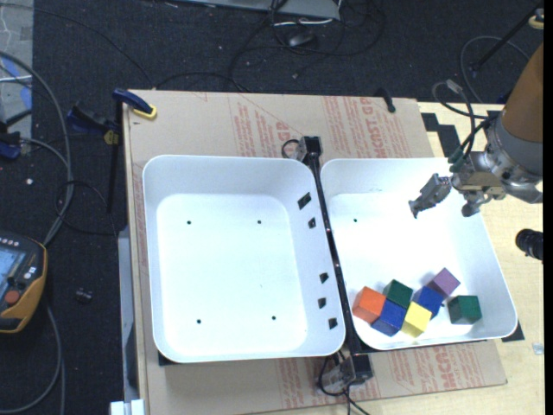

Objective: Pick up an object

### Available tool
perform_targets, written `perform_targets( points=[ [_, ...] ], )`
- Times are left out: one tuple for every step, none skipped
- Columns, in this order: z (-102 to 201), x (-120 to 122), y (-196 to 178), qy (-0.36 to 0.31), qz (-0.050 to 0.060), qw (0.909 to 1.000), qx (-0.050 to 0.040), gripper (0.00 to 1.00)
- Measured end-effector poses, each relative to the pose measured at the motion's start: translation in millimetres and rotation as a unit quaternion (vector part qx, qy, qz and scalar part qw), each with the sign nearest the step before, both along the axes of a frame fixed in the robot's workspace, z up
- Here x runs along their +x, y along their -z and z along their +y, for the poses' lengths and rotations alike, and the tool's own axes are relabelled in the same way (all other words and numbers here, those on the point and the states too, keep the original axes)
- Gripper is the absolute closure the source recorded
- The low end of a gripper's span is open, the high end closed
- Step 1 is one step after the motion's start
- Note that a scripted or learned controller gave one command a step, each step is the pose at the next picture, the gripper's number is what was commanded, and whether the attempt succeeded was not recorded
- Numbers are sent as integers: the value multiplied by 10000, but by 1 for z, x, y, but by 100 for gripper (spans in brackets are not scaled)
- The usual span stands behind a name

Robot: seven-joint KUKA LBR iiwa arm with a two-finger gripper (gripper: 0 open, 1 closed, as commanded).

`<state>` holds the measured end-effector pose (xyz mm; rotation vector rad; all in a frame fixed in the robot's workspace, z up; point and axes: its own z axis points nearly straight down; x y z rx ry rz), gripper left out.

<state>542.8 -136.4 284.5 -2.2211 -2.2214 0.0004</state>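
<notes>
Several coloured blocks cluster at the near end of the right bin: an orange block, a dark green block, a blue block, a yellow block, a second blue block, a purple block and a green block. My gripper hangs above the far right part of this bin, well behind the blocks. It is open, with one finger spread to the left, and nothing sits between the fingers.
The left bin stands beside the right one, with a black divider between them. Both rest on a cardboard sheet. Cables and a yellow-handled clamp lie beyond the bench's far left corner.
</notes>
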Motion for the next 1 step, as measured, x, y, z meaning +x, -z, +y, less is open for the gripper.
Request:
perform_targets(
  points=[
    [-66, 56, 128, 17, 61, 10000, 12, 0]
  ],
)
